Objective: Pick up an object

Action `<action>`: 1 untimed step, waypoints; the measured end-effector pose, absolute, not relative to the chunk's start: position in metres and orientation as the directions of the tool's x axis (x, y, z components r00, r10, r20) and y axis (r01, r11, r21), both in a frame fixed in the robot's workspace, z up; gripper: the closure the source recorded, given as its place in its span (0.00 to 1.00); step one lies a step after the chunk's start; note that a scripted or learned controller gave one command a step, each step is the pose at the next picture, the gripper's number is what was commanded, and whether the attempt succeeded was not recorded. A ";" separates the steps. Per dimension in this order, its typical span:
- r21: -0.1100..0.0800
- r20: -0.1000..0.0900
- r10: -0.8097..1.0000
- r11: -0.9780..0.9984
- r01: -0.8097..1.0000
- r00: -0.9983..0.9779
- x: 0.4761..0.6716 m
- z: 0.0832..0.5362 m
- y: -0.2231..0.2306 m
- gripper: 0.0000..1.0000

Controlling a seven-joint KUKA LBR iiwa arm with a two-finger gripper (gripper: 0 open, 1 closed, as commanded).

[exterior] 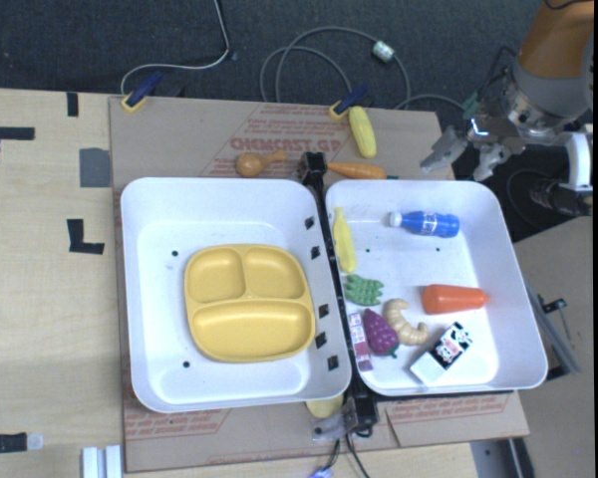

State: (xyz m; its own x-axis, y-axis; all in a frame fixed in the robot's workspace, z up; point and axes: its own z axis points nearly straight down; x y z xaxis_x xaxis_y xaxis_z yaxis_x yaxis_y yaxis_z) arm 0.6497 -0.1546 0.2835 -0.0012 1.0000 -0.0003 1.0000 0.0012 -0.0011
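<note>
Blue bottle (425, 224) lies lengthwise left-right in the right bin (498, 297), down-left of my gripper (468, 154), whose fingers stand spread wide, holding nothing.

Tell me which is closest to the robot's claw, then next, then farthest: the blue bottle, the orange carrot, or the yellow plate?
From the gripper, in the camera view:
1. Blue bottle, top of the right bin.
2. Orange carrot, lower in the right bin.
3. Yellow plate, in the left bin.
</note>
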 end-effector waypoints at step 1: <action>-0.015 0.002 1.000 0.000 1.000 0.001 0.619 0.158 -0.159 0.00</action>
